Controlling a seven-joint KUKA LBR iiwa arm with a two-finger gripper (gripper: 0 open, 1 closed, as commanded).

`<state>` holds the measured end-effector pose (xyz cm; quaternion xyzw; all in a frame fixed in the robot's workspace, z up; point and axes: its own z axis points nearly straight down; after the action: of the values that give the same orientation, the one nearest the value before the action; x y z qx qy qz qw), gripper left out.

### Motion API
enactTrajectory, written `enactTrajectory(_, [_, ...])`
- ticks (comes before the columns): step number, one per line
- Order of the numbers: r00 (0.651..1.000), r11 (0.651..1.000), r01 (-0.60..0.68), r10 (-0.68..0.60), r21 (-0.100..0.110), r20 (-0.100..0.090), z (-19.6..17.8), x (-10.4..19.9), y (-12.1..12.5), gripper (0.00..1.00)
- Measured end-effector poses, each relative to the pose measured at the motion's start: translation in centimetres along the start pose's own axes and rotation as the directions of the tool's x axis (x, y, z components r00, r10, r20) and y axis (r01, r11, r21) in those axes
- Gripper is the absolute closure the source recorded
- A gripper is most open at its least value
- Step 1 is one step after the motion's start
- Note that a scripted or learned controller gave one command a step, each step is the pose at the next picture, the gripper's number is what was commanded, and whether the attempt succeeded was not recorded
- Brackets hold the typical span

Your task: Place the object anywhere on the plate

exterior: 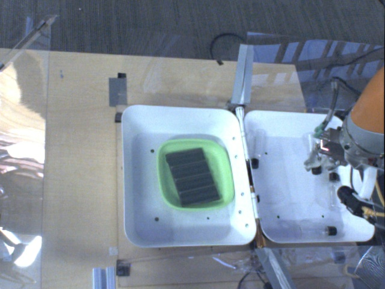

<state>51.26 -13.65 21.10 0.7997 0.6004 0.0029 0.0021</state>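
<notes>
A dark grey ribbed rectangular object [192, 176] lies flat on the green square plate [224, 161], which sits in the middle of the left bin [138, 179]. My gripper [319, 158] hangs over the right side of the right bin [289, 203], well away from the plate and the object. The wrist and orange band above it cover much of the gripper from this angle. Nothing is visible in its grasp.
A grey metal post [242, 77] stands at the back, where the two bins meet. Cables [355, 200] trail from the wrist over the right bin's right edge. The wooden bench [72, 161] stretches to the left, with a small grey bracket [118, 91] on it.
</notes>
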Motion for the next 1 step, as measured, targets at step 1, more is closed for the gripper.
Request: enactTrajectory(1, [0.975,0.975,0.221,-0.221,0.003,0.000,2.62,6.99,-4.06,1.00])
